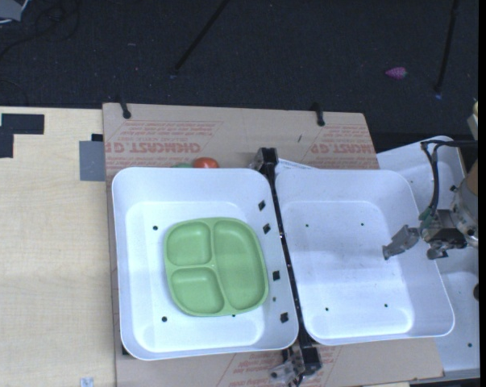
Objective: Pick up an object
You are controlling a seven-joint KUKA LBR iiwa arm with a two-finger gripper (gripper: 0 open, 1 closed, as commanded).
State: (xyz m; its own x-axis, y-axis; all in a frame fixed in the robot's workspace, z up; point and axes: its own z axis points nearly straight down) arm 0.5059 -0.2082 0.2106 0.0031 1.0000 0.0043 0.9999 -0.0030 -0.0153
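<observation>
From my remote station I log the gripper (414, 246) at the right rim of the right bin (347, 321), two grey metal fingers (400, 241) spread moderately apart with nothing between them and nothing touching them, hanging over the smooth white bin floor. The left bin (138, 297), same shallow moulded white plastic with rounded corners, carries a light green plate (216, 266), glossy, rounded-square, divided into three compartments, lying flat near its middle. Behind that bin's far rim I note a small red-orange rounded object (205, 164) on the printed cardboard sheet (234, 139) beneath both bins.
</observation>
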